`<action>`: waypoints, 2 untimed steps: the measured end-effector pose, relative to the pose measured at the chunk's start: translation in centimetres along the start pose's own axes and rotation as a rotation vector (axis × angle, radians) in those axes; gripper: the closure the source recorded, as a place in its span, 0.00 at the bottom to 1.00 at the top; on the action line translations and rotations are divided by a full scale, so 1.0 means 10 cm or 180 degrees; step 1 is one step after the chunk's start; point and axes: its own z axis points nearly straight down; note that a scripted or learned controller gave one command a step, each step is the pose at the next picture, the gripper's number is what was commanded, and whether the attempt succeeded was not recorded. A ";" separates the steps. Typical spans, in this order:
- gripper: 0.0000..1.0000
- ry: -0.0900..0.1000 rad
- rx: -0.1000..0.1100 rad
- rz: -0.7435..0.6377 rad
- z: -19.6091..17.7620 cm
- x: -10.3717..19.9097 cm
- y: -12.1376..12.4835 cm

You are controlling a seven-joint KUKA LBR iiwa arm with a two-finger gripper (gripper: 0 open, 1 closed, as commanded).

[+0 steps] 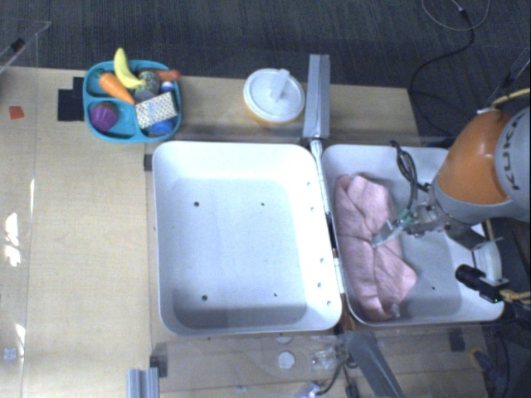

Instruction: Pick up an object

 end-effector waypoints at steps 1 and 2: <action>0.00 0.0007 0.0018 0.0318 -0.46 -0.36 0.39; 0.00 0.0010 0.0007 0.0021 0.02 0.01 0.80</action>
